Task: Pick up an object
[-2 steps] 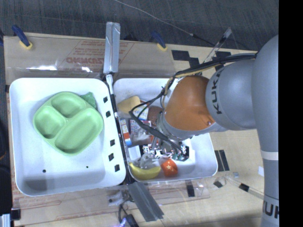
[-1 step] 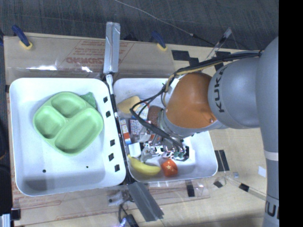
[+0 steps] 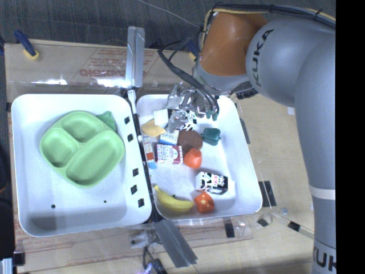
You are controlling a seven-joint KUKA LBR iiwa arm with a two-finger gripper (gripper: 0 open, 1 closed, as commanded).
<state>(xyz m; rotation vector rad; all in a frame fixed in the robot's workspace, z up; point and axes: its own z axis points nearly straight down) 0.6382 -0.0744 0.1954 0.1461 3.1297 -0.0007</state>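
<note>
Tool (image 3: 183, 108) over right bin (image 3: 242, 153); finger state unclear. Banana (image 3: 173, 201) lies roughly left-right.

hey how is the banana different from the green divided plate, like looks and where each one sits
The banana is yellow, small and curved; the green divided plate is pale green, far larger, with three compartments. The banana lies in the right bin among other items near its front edge; the plate sits in the left bin. Both rest flat.
</note>
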